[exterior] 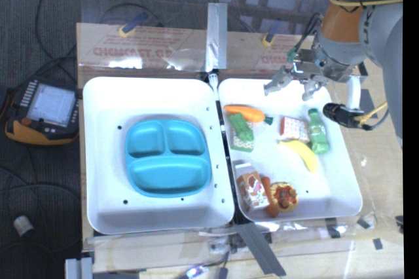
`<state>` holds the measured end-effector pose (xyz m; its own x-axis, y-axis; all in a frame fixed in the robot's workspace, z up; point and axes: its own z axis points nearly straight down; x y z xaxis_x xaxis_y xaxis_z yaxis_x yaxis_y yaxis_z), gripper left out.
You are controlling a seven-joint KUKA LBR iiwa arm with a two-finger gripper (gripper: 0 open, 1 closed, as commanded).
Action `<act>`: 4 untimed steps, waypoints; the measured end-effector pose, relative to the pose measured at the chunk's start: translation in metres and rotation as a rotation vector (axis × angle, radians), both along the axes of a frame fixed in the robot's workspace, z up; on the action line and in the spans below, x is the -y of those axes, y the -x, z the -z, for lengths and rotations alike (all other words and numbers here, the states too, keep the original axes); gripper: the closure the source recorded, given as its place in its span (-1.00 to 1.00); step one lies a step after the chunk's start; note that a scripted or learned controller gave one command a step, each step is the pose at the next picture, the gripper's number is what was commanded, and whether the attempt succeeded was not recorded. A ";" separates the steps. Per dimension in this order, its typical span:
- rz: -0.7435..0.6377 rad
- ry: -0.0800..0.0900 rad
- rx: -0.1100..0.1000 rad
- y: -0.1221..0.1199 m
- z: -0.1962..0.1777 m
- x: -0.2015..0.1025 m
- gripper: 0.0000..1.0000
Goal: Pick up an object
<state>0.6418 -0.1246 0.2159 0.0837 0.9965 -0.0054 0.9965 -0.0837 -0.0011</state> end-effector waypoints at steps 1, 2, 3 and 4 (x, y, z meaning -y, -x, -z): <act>-0.204 -0.006 -0.002 0.016 0.069 -0.022 -1.00; -0.261 -0.007 0.001 0.001 0.121 -0.020 -1.00; -0.261 -0.011 -0.002 0.001 0.113 -0.021 1.00; -0.261 -0.005 0.000 0.013 0.015 -0.018 1.00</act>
